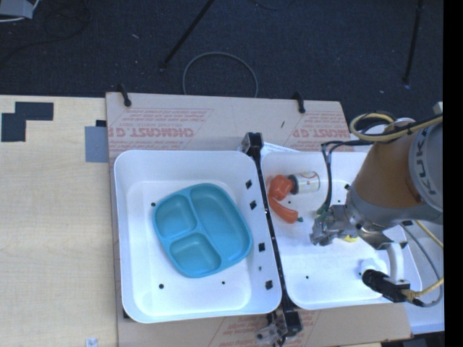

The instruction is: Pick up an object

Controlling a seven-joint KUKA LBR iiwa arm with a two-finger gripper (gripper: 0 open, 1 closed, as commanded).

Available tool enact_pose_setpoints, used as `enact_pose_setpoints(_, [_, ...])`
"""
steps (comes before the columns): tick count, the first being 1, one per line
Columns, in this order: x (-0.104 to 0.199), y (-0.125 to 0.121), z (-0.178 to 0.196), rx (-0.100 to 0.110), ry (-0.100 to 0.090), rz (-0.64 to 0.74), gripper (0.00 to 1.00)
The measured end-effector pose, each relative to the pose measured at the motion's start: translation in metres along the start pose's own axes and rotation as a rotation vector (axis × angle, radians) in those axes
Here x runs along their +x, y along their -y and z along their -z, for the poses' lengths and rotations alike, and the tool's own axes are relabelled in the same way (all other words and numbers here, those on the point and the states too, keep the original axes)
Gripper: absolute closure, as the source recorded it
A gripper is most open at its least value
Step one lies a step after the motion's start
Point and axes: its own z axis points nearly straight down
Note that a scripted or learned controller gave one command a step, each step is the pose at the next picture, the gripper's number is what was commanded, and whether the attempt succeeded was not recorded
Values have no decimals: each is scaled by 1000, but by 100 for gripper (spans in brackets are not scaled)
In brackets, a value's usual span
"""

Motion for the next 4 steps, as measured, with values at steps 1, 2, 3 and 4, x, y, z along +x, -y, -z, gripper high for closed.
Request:
enact_pose_setpoints(1, [-4,-2,63,-3,1,7,100])
enact_pose_setpoints(2, [-5,-2,71,1,0,7,100])
enact_pose_setpoints(3, [43,1,63,4,-1,8,100])
enact_pose_setpoints(4, [99,-6,72,2,-1,11,100])
